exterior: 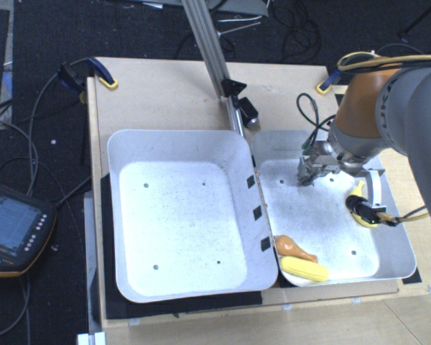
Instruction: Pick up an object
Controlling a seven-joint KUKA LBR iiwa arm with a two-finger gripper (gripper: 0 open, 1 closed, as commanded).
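Yellow corn (305,269) and a tan drumstick (294,248) lie untouched at the right bin's (323,225) near-left corner, while the gripper (307,175) hangs well apart over its far floor, nothing visibly held, so picking remains undone.

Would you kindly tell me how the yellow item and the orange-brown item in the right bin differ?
The yellow item is bright yellow and evenly oblong; the orange-brown item is duller and tapers to a narrow end. The yellow item lies right at the front wall of the right bin, partly on a white piece; the orange-brown item lies just behind it. Both sit in the front-left corner, away from the gripper.
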